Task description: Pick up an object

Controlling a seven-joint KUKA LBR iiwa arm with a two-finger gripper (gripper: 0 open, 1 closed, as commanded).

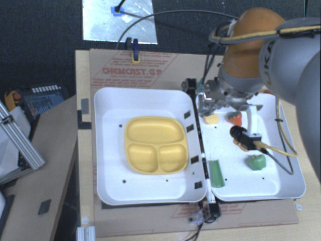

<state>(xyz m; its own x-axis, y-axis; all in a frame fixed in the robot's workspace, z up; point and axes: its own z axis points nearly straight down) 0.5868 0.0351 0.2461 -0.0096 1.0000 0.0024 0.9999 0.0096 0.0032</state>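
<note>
My gripper (205, 106) hangs low over the far left corner of the right bin (281, 185), close to the wall between the two bins. Just in front of it lies a small pale yellow piece (212, 118). An orange-red object (234, 117) sits a little to the right of that piece, partly under the wrist. Nearer the front of the same bin are a green block (256, 161) and a long green stick (216, 173), the stick lying along the bin's left wall. The arm's bulk hides the far part of the bin.
The left bin (108, 134) holds a yellow three-compartment plate (155, 144) in its middle. Black clips line the wall between the bins (196, 149). A foil sheet (119, 14) lies beyond the bench, and a metal rail (20, 139) stands at the left.
</note>
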